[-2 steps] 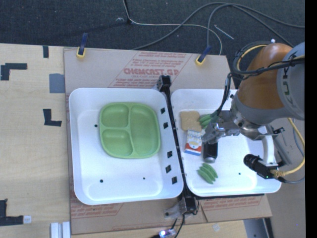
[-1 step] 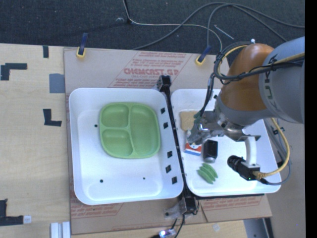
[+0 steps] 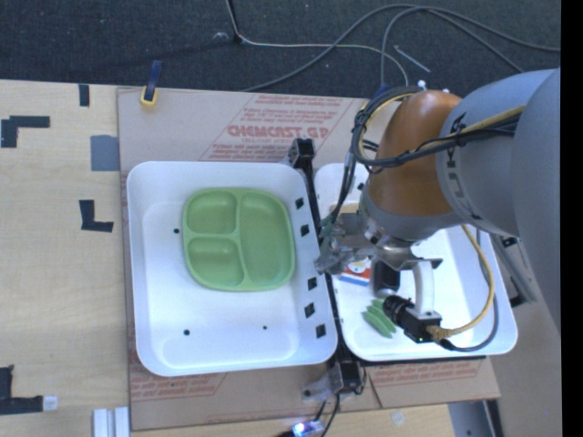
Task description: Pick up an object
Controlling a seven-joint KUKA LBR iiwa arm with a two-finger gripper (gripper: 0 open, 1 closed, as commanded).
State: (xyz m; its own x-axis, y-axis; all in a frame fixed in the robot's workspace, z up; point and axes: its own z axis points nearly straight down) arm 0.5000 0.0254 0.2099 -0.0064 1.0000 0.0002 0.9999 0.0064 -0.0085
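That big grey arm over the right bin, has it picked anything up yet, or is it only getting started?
Nothing looks picked up yet. The arm is down in the right bin, its gripper low by the bin's left wall, beside a small green object and a red and white item. The green divided plate lies untouched in the left bin. Grasping and lifting remain.

Even, bright overhead light; soft shadows, slightly soft focus, mild glare on white bins (image 3: 146, 271).

I note a green divided plate (image 3: 240, 239) lying flat in my left bin (image 3: 155, 335) (three compartments); brown cardboard (image 3: 264, 126) lies under both bins; dark carpet (image 3: 109, 16) beyond.
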